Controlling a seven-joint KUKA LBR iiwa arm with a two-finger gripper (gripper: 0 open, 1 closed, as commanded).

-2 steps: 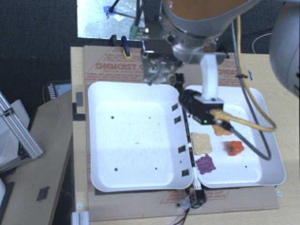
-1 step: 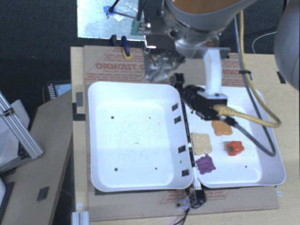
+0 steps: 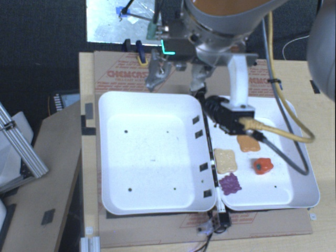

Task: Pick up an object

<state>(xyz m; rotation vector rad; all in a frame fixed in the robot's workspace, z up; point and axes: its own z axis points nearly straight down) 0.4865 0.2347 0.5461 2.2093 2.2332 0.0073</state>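
I see the arm [image 3: 231, 4] filling the top centre of the frame, its orange band at the very top. Below it lie the two white bins: the left bin [image 3: 152, 156] at centre frame and the right bin [image 3: 294, 188] toward the lower right. The gripper [image 3: 176, 80] hangs above the left bin's far rim, its fingers spread apart with nothing between them. In the right bin I see a beige slice [image 3: 226, 160], a purple cluster [image 3: 230, 184] just below it, an orange piece [image 3: 248, 143] and a red pepper [image 3: 262, 166].
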